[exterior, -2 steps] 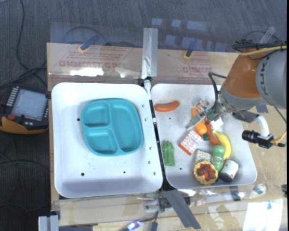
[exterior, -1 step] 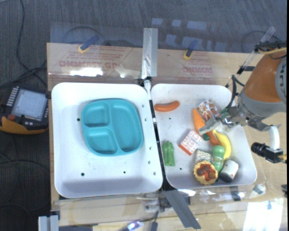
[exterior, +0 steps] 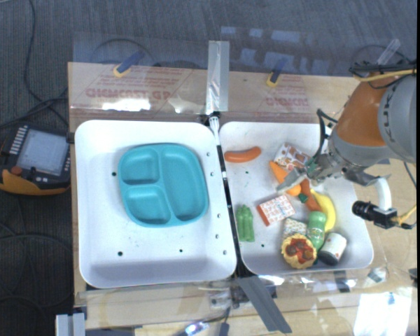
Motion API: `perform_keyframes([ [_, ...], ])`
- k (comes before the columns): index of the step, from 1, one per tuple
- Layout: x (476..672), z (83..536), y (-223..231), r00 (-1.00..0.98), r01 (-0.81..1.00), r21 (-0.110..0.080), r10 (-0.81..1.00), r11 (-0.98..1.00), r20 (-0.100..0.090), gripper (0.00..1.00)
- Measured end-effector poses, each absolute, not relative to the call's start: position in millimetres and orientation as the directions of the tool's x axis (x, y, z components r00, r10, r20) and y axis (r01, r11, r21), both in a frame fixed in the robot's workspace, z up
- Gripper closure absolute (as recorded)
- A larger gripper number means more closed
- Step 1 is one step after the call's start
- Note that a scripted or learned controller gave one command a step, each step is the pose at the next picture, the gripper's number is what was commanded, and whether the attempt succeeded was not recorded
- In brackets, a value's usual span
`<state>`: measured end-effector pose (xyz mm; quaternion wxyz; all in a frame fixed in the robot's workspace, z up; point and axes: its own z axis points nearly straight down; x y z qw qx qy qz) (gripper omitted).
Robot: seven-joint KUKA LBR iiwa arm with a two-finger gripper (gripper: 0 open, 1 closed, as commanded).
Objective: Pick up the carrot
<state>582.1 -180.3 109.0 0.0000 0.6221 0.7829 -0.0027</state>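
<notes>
Hovering gripper (exterior: 309,170) low over the carrot (exterior: 308,193) in the right bin (exterior: 266,257), finger state impossible to tell; needing centring before closing, avoiding the banana (exterior: 326,206).

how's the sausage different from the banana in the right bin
The sausage is orange-red and lies crosswise, alone near the bin's top left corner. The banana is yellow, runs more up-down and sits crowded among other toys at the right side, just below the claw. Both are elongated and slightly curved.
</notes>
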Motion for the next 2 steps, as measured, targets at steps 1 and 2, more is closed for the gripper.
perform_keyframes([
  [1,597.3,89.7,-149.7,-0.5,0.866,0.003,0.866,0.5,-0.01,0.0],
  [2,618.3,171.4,-167.5,-0.514,0.858,0.0,0.858,0.514,-0.001,0.0],
])
